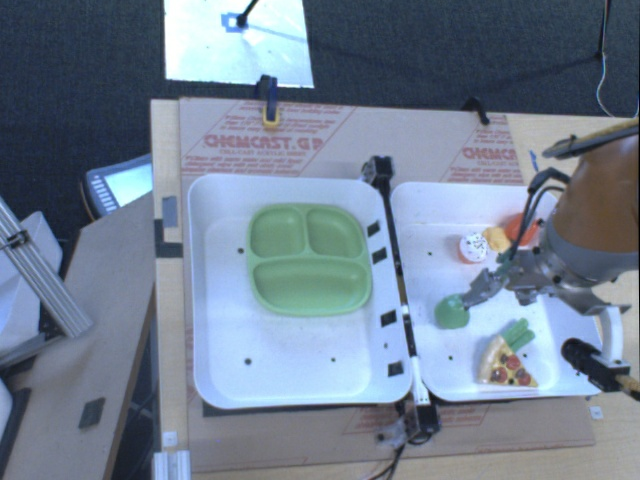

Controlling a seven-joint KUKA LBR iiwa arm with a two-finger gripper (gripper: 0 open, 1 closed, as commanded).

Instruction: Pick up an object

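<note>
In the right bin [430, 208], my gripper [482, 288] hangs low, reaching in from the right. A small round green object [451, 313] lies just below and left of its tip, touching or nearly touching it. A pizza slice toy [505, 364] lies near the bin's front edge, with a green leafy piece [520, 332] just above it. Behind the gripper are a small orange-and-white cup [472, 247], a yellow piece [497, 240] and an orange piece [519, 228], partly hidden by the arm.
The left bin [215, 298] holds a green divided plate [306, 260]. A black ridge [392, 268] with clips separates the two bins. The arm's grey and orange body [600, 218] covers the right bin's far right side.
</note>
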